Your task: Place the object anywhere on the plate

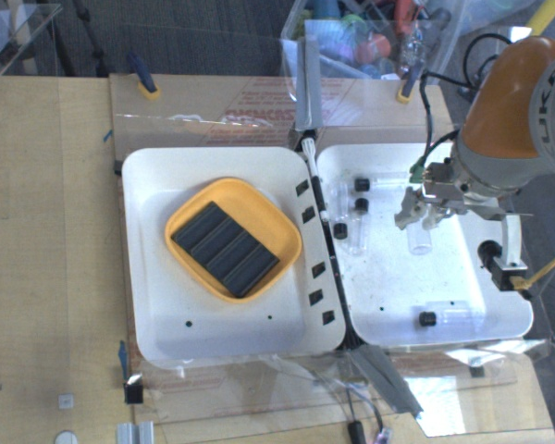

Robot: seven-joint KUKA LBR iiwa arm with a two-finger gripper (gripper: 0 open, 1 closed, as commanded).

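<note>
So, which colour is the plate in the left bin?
Yellow-orange plate, bearing a dark ridged rectangle; camera view.

Partial white letters "UK" show on the arm's orange band (523, 86); nothing else is readable.

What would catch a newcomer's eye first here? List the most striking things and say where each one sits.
First comes the yellow plate in the left bin, with a dark ribbed slab lying flat on it. Next is the grey arm's orange band at the right, its gripper hanging over the right bin. Behind the bins, a clear box of colourful toys stands out.
</note>
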